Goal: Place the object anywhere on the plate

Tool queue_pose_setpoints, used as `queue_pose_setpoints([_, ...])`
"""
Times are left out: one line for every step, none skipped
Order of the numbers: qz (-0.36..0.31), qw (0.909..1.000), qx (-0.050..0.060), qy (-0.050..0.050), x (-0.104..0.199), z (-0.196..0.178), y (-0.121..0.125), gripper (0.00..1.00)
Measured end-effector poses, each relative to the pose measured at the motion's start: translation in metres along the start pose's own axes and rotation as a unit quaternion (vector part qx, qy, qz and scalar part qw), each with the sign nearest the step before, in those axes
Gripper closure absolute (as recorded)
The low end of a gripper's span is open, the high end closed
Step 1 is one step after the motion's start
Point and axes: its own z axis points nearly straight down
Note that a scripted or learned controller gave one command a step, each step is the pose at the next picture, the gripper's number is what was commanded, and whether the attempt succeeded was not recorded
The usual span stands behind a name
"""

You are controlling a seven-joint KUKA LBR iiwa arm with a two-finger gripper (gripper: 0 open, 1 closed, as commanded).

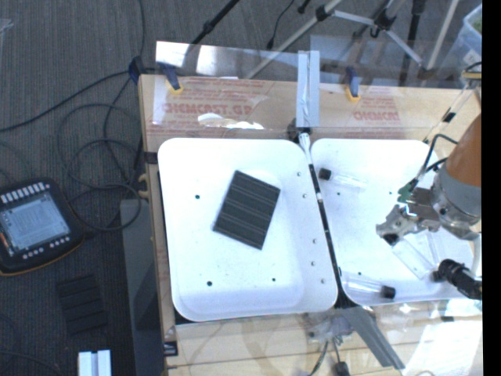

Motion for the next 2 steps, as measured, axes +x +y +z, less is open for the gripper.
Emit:
queue_pose_setpoints([-0.040, 0.9992, 0.000, 0.001, 0.071, 0.035, 0.001, 1.00])
queue_pose_setpoints([0.022, 0.9998, 0.000, 0.001, 0.140, 0.017, -0.011, 1.00])
